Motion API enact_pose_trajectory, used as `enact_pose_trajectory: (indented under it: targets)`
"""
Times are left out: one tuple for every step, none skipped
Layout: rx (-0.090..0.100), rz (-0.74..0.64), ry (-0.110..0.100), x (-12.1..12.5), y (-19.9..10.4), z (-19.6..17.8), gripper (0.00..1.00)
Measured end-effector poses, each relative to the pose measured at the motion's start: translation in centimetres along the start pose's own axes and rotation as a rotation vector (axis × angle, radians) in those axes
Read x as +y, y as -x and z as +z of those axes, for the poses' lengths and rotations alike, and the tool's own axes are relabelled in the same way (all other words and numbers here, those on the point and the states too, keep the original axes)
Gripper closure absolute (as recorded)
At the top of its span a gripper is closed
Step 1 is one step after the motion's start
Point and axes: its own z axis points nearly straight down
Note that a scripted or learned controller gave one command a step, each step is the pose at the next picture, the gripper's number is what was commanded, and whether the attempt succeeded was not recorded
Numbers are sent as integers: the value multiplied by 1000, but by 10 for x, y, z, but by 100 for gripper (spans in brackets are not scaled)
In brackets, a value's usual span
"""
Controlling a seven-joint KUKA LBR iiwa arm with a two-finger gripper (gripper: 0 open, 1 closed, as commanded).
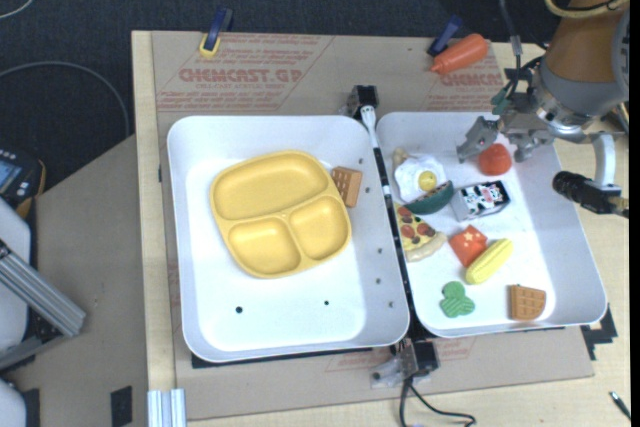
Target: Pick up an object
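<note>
The red toy tomato (494, 159) is sitting in the upper part of the right bin (578, 245), directly under the gripper (503, 137). The jaws are standing open on either side of it, and whether they are touching it cannot be told from this view. The grey arm (585, 55) is reaching in from the right.

Just below the tomato, a black-and-white patterned block (484, 198) is lying beside a fried egg (420, 179) and a dark green bowl-shaped piece (436, 201). Further down, a pizza slice (417, 233), a red block (467, 243), a yellow corn cob (488, 261), a green piece (457, 300) and a waffle (526, 301) are resting apart from one another.

In the left bin (200, 165), a yellow divided plate (280, 212) is lying with a second waffle piece (347, 184) touching its right edge.

An orange carrot (460, 53) is lying on the worktop (300, 75) behind the right bin.
</note>
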Motion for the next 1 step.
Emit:
enact_pose_trajectory:
  targets:
    - [0, 0, 0, -4, 6, 61, 0]
